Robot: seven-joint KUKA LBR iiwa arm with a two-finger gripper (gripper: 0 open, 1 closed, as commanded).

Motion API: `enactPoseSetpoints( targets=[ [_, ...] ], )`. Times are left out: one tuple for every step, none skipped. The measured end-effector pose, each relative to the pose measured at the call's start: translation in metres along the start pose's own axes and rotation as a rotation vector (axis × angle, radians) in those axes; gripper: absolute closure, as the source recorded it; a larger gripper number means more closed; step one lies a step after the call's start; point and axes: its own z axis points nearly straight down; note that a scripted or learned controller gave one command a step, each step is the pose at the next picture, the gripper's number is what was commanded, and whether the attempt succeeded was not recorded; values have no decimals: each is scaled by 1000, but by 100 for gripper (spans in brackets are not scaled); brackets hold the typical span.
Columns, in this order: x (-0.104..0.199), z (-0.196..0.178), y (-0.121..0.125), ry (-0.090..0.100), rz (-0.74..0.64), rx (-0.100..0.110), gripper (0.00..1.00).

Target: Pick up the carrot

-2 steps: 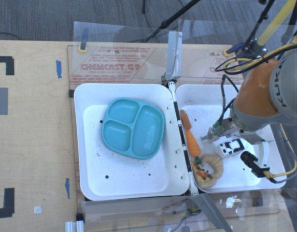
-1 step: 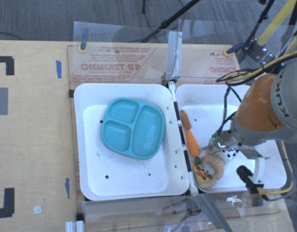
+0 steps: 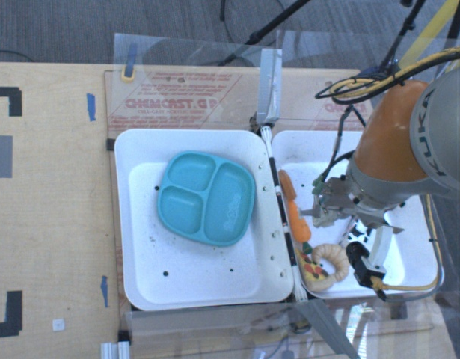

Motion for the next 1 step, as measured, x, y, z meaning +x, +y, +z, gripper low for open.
enactPoseSetpoints(
  targets=[
    [60, 1, -30, 0, 119, 5, 100]
  ],
)
